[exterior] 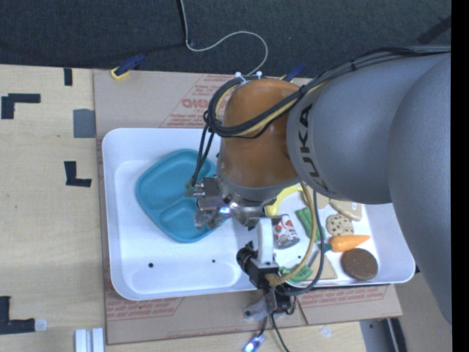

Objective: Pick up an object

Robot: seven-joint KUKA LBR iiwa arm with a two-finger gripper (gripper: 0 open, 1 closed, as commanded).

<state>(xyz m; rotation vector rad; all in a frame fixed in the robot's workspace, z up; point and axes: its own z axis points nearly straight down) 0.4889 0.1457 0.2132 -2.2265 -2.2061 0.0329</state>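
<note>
Over left bin (121,218): gripper (207,213) low at blue divided plate (172,193), finger state cannot tell | right bin (392,259): carrot (348,242), brown disc (360,264), cookie (338,224)

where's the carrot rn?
The carrot lies in the right bin, near its right end, just above the brown round piece and below the cookie.

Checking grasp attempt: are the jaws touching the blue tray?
Cannot tell. In the camera view the gripper overlaps the blue tray's edge, but the wrist hides any contact or gap.
</note>
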